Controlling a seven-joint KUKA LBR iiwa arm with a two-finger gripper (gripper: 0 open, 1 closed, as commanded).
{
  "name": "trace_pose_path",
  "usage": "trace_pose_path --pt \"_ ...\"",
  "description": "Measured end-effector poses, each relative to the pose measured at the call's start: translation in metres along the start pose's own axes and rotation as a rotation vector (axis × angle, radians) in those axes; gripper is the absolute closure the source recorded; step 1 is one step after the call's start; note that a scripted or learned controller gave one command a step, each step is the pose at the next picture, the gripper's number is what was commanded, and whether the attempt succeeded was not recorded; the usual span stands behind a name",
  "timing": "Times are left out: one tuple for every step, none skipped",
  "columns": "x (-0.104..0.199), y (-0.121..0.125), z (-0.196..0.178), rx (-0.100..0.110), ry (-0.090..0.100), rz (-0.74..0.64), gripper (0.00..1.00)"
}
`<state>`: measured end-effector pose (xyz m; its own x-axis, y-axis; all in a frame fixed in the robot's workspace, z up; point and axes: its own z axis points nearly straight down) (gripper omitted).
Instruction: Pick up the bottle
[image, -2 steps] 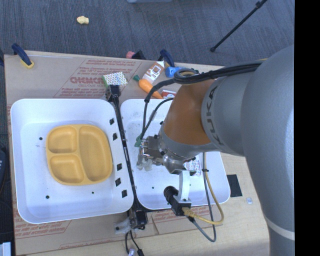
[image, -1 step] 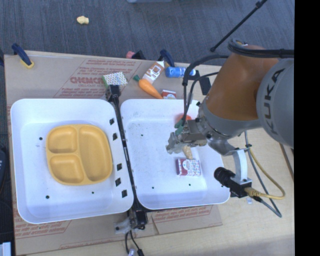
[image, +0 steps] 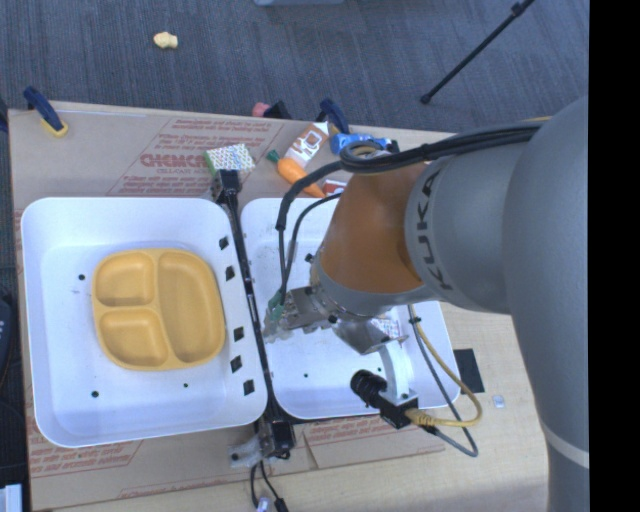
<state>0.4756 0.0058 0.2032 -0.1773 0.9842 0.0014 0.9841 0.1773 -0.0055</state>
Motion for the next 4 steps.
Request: trace_pose_path --pt "0.034 0.006 0.012 0.000 -0.001 -0.486 1.00" --pt "0.033 0.007 -0.088 -0.005 -0.004 -0.622 1.00" --pt "0.098 0.018 -0.071 -0.001 -0.003 -0.910 1.00" --pt "0.060 0.011 0.012 -0.001 -0.003 -1.096 1.00"
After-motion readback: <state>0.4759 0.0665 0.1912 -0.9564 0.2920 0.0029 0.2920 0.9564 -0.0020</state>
